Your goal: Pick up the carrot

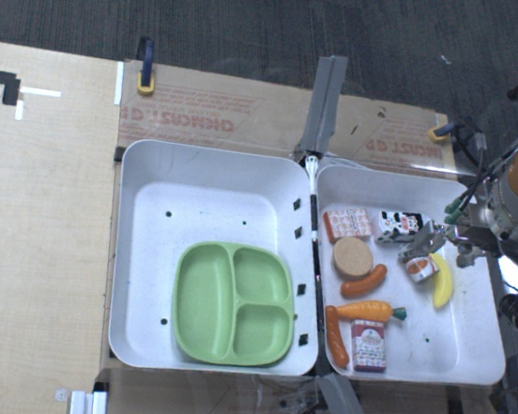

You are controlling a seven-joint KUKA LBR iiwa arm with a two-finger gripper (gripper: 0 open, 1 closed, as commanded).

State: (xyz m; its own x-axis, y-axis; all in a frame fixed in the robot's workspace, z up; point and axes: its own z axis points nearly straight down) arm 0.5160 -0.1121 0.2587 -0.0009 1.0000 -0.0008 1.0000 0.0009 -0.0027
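You get bright, even overhead light; the white bins [142, 233] glare slightly, shadows stay soft, and detail turns grainy and a little blurred toward the right edge.

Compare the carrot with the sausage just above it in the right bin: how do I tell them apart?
The carrot is bright orange with a green stem end; the sausage is darker reddish orange and plain. The carrot tapers and lies nearly level; the sausage has rounded ends and lies tilted. Both are elongated, near the right bin's middle.

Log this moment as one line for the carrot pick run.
stage: approach | tool: above right bin, near banana | carrot: lying in right bin, untouched, apart from tool | green plate: left bin
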